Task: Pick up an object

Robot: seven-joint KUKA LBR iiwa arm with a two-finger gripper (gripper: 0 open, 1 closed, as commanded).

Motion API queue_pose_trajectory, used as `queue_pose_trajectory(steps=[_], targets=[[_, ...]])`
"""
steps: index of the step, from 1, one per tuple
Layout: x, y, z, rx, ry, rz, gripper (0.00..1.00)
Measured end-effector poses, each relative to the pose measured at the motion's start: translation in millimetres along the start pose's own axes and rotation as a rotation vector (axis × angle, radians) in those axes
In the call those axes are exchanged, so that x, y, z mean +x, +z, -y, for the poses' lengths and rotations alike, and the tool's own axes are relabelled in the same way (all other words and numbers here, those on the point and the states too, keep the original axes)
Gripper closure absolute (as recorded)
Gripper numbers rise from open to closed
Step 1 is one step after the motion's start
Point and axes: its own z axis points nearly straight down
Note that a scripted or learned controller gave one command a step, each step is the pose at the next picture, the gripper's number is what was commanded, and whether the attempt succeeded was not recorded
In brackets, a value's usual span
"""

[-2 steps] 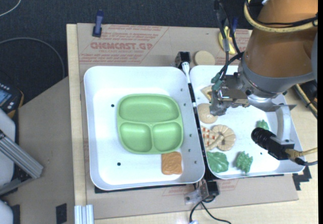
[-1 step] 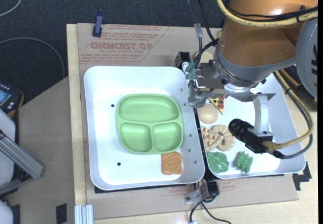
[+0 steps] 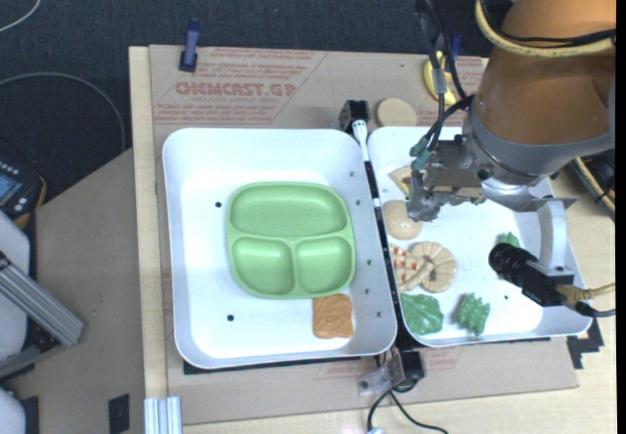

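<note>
The end effector hovers at the right bin's ten o'clock, above a tan piece — grip unreadable. Approach step; next, descend squarely onto it.

The grey arm with its orange band reaches in from the right, wrist bent downward, gripper hanging low, pointing down.

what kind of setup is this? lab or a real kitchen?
Likely a robot lab bench, not a kitchen. The arm works over two white bins on a taped-down board, the food in them looks like toys, and loose cables lie on the dark floor.
</note>
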Motion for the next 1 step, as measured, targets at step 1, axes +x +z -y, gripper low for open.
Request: queue_pose_trajectory(steps=[1], targets=[[51.3,-31.5,-0.2,-0.010,-0.010,-0.002,1.00]])
